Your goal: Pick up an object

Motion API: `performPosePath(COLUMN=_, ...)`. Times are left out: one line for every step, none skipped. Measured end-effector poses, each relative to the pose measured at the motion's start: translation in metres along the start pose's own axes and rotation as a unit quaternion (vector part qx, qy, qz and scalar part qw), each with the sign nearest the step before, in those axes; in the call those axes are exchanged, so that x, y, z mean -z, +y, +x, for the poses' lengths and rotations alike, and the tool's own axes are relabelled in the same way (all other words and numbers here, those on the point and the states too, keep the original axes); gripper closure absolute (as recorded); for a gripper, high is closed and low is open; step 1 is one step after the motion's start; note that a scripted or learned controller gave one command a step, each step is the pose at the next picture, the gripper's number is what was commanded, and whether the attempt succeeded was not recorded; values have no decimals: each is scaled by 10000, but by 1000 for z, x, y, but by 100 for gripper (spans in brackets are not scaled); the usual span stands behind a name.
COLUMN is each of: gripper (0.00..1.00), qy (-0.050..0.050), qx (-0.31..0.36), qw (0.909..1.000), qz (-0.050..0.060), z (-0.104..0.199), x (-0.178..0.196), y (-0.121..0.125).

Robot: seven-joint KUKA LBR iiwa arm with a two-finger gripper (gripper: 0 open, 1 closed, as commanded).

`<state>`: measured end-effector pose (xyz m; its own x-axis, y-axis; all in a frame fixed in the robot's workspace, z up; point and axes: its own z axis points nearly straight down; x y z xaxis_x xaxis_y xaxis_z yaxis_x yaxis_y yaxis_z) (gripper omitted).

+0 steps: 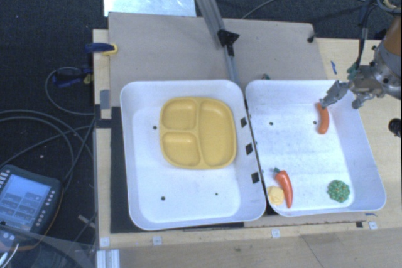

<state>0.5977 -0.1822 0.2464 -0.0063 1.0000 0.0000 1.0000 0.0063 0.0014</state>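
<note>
Sausage (322, 119) is the likeliest target, lying free near the far right side of the right bin (301, 154), just below the gripper (345, 93). By size, the left bin (144, 198) comes first, bearing a yellow divided plate (197, 133), then the right bin with its small pieces: a carrot (284, 186) touching a pale yellow lump (276, 196) near the front edge, and a green broccoli floret (338, 191) toward the front right corner. The gripper hangs spread and grasping nothing, its fingers apart above the sausage's upper end. I judge this the approach step; next it must descend to straddle the sausage across its narrow width, then close.
</note>
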Motion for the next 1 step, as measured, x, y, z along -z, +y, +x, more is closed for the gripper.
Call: performPosePath(gripper=0, qy=-2, qx=2, qw=10000, qz=0, z=0, x=0, y=0)
